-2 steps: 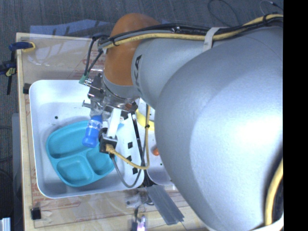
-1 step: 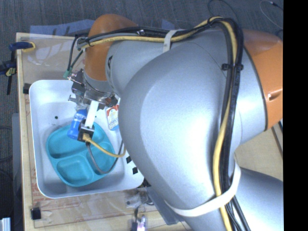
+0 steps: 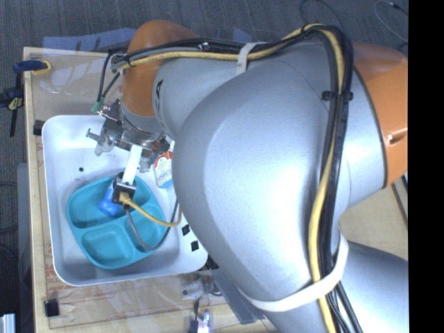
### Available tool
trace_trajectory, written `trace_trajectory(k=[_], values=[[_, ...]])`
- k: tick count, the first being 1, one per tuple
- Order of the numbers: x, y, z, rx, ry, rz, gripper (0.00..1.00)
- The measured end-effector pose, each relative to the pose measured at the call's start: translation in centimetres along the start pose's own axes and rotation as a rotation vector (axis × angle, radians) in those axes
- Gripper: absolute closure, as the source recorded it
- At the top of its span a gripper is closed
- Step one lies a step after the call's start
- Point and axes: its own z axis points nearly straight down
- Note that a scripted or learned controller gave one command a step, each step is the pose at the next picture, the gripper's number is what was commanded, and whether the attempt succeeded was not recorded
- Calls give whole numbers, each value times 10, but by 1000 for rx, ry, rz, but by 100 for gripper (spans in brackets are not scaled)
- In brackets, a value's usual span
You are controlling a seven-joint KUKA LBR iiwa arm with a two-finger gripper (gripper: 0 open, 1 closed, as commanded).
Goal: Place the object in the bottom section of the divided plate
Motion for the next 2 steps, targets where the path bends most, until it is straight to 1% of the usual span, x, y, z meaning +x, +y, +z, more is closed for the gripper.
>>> trace_trajectory(k=[1, 2], values=[[2, -41, -276, -3, 5, 252, 0], [-59, 24, -276, -5, 7, 702, 0]])
